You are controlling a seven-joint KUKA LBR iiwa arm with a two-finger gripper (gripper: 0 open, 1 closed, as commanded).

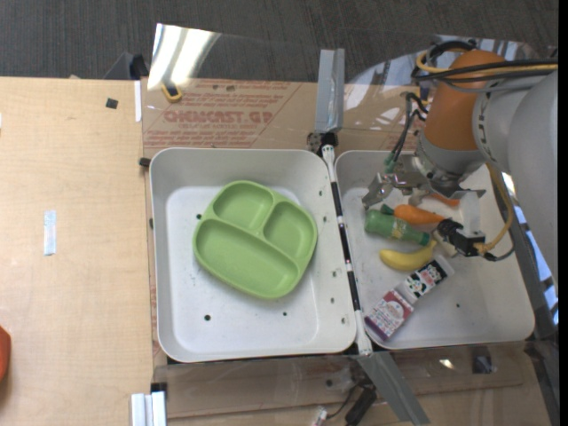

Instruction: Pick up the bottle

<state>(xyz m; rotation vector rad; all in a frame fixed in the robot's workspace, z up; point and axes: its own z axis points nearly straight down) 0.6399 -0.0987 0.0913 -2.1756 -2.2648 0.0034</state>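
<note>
Gripper (390,191): low in the right bin (497,327), at its upper left part, hanging from the grey arm (524,122) with the orange band (457,105); whether the jaws are open or shut cannot be told, and nothing is seen held between them.

Bottle (397,226): green, lying on its side just below the jaws, close under them; contact cannot be told.

Carrot-like orange piece (424,214): lying along the bottle's upper right edge, just beside the jaws.

Banana (408,256): yellow, below the bottle, a little farther from the jaws.

Small carton (425,280): white with dark patches, below the banana.

Packet (389,316): pink and white, farthest from the jaws among the right bin's contents, near that bin's lower left corner.

Left bin (177,264): across the dividing rim, well apart from the jaws.

Plate (256,238): green, three compartments, lying in the left bin's middle.

Cardboard sheet (231,114): printed, lying behind the left bin.

Bench (71,238): pale wood, farthest left.
</note>
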